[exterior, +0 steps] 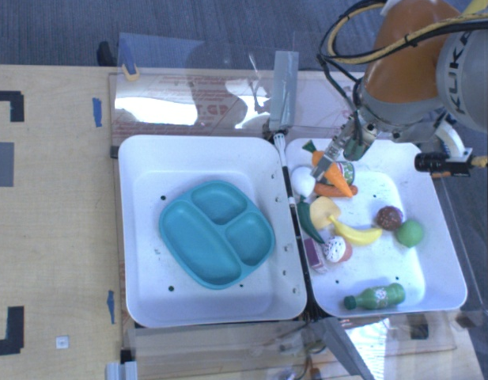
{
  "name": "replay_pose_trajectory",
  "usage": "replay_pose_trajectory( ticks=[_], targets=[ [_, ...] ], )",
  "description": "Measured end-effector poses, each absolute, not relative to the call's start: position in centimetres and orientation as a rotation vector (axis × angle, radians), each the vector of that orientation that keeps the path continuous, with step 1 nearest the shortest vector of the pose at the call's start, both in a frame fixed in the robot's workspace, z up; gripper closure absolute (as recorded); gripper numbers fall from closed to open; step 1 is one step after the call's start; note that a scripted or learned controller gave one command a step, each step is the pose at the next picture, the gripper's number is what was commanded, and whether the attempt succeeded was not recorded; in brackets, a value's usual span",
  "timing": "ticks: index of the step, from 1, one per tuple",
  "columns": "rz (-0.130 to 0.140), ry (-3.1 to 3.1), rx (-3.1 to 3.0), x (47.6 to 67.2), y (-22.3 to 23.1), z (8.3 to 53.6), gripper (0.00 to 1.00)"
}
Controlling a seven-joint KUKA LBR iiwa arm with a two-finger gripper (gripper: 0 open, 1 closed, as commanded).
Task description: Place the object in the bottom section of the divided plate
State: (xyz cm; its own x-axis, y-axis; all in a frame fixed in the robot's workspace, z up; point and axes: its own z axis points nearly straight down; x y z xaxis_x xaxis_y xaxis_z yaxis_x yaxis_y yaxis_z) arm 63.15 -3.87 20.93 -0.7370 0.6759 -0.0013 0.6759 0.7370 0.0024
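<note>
Here the claw (331,161), its state unclear, hangs over the toy carrot (336,187); left of it, the teal divided plate (217,233) lies unobstructed on the wooden tabletop (50,212).

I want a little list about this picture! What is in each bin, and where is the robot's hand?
left bin: a blue divided plate with three sections, nothing in them
right bin: toy food in a heap at its left side
toys: carrot, banana, white egg, green ball, dark red ball, green bottle lying on its side
gripper: low over the carrot at the top of the right bin
task so far: no toy on the plate yet
</note>
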Motion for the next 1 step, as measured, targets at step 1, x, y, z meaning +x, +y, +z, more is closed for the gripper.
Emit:
replay_pose_trajectory(
  ticks=[1],
  targets=[
    [0.003, 2.976, 1.01, 60.64, 4.34, 18.48, 1.0]
  ],
)
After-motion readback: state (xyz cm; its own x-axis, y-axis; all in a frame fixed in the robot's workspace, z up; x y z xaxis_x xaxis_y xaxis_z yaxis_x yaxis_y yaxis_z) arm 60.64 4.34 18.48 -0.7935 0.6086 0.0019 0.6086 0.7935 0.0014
